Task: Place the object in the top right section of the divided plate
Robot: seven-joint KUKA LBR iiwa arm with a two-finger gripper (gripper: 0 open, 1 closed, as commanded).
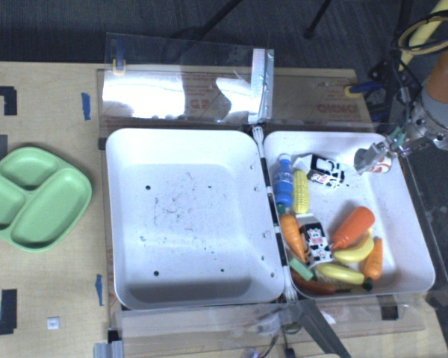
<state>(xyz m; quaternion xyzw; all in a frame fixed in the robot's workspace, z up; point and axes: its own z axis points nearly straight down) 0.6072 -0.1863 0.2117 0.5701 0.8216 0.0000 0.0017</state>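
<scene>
**Gripper over the right bin, nothing picked yet**

The gripper (373, 157) sits over the upper right corner of the right bin (411, 222), close above the floor there. I honestly can't tell how it's set from this angle; it's small and blurry, and there's a bit of red and white right by it that I can't identify. Nothing is clearly between its tips, so I'd call this the picking step, not yet done.

The plate (36, 198) is green, lying on the bench well to the left of both bins, with three sections. So whatever gets grabbed has a long trip across the left bin (187, 215).

To do this step well, I'd go for something lying on its own. Most of the toys are crowded along the bin's left wall and bottom edge, touching each other, so a grab there could catch two or slip off. The small black-and-white toy (326, 171) near the top is more isolated and nearest the gripper.

What's in the right bin:
- blue bottle (284, 185) and corn (301, 191) side by side by the left wall
- carrot (292, 233) below them
- a bigger orange veg (352, 227)
- bananas (351, 263) in the lower pile

The left bin just has scuff marks.
</scene>
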